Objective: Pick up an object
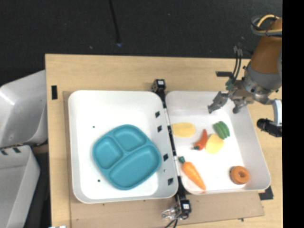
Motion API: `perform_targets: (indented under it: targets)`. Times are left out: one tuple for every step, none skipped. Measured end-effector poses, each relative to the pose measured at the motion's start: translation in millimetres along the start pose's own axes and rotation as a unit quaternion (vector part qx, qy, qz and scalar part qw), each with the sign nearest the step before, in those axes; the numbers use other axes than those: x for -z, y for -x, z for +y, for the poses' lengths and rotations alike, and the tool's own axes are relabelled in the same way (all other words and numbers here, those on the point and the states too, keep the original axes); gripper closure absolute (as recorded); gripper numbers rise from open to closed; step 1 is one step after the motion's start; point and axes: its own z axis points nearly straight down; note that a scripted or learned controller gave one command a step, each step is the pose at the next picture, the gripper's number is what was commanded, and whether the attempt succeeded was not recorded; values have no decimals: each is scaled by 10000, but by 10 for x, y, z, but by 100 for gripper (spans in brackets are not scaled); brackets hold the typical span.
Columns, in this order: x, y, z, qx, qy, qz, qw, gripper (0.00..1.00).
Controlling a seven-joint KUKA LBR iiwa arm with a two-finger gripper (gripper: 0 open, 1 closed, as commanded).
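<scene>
Wooden tabletop carries your two bins; take the right bin as your landmark. Left of it, the other bin holds a blue divided plate. Inside it lie a carrot, yellow lemon, a second yellow piece, green vegetable, orange ring and red chili. Your pincer hovers over its far edge, spread open, holding nothing. Nothing is picked yet; descent, closing and lifting remain.
</scene>
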Motion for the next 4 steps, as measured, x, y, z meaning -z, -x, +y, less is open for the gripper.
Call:
perform_targets:
  targets:
    - [92, -5, 28, 19, 69, -12, 10000, 0]
    - [-514, 30, 92, 14, 51, -15, 10000, 0]
    - [-1035, 39, 96, 5, 56, -16, 10000, 0]
    - [-887, 51, 111, 5, 90, -25, 10000, 100]
